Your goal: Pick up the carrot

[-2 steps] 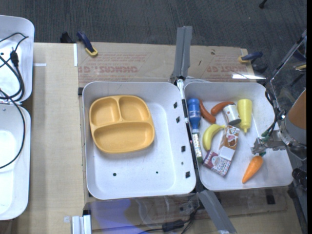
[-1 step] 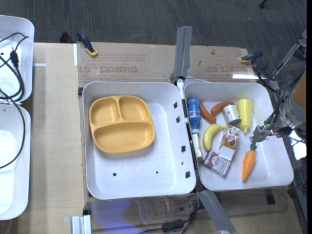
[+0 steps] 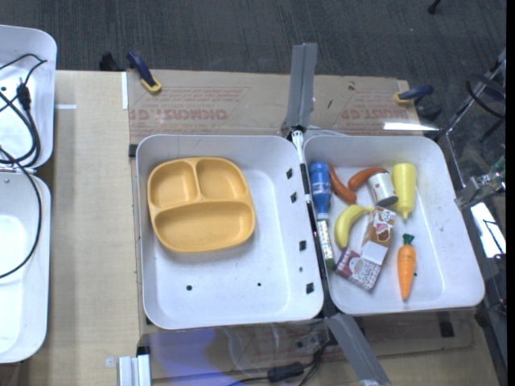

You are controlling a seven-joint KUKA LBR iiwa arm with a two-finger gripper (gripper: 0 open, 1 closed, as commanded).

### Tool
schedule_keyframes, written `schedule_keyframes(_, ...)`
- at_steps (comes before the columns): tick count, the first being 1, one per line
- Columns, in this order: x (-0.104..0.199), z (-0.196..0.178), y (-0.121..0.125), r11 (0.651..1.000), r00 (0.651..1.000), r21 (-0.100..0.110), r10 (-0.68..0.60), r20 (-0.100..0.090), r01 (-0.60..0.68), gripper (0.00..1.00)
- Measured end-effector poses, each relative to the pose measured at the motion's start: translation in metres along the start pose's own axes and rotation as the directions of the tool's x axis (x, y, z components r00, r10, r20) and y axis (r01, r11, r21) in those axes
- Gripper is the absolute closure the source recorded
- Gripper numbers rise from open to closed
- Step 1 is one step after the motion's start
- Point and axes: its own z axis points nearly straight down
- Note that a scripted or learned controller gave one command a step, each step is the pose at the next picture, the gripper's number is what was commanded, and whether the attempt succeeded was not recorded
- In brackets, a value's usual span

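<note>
A dark carpeted floor runs behind a pale wooden bench topped with a sheet of cardboard (image 3: 241, 103), on which two shallow white bins sit side by side. The left bin (image 3: 217, 296) carries a yellow divided plate (image 3: 201, 203) toward its upper left. The right bin (image 3: 451, 288) holds a cluster of play food: a snack box (image 3: 368, 252), a blue bottle (image 3: 320, 185), a banana (image 3: 348, 222), a yellow squeeze bottle (image 3: 404, 185), a red sausage (image 3: 360, 179), a small can (image 3: 381, 188), and the carrot (image 3: 406, 268). The carrot lies apart from the others near the bin's right front, green top pointing away, tip toward the front wall, just beside the snack box but seemingly not touching it. It looks like a light, rigid plastic toy with a smooth, tapered skin, so it would likely slip if pinched near the tip; a grasp across the thick upper body, fingers on either long side, seems safest. As for the pincer, I cannot tell its state.
</note>
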Motion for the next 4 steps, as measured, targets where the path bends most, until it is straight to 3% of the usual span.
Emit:
schedule_keyframes(1,0.0,0.0,0.0,1.0,1.0,0.0,-0.001,0.0,0.001,0.0)
schedule_keyframes(2,-0.006,0.13,0.027,0.997,0.997,0.001,-0.074,-0.003,0.074,0.0)
schedule_keyframes(3,-0.035,0.245,-0.006,0.999,0.999,0.0,-0.044,-0.003,0.044,0.0)
schedule_keyframes(4,-0.035,0.238,-0.006,0.999,0.999,0.002,-0.042,-0.005,0.042,1.0)
